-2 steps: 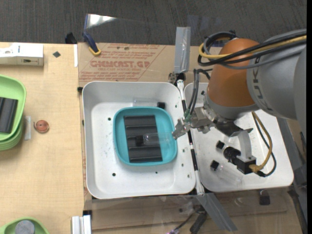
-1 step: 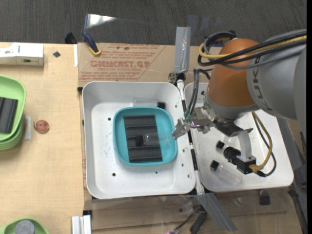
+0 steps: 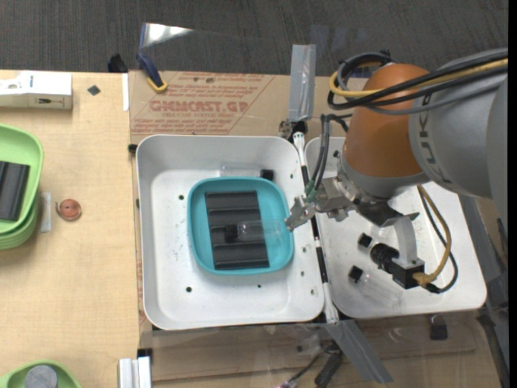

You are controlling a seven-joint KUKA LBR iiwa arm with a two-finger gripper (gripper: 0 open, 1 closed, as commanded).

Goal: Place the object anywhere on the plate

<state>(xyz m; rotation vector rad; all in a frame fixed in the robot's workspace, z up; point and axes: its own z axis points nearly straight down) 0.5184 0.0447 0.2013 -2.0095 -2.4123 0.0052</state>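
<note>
The claw [image 3: 297,217] grip state cannot be told, so the clear object [image 3: 250,231] left of it may be nudged off the teal plate [image 3: 199,225].

green bowl [image 3: 18,188], cardboard sheet [image 3: 206,102]

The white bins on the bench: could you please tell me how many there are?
2. The left white bin holds the teal plate; the right white bin sits beside it, partly covered by the arm.
</note>
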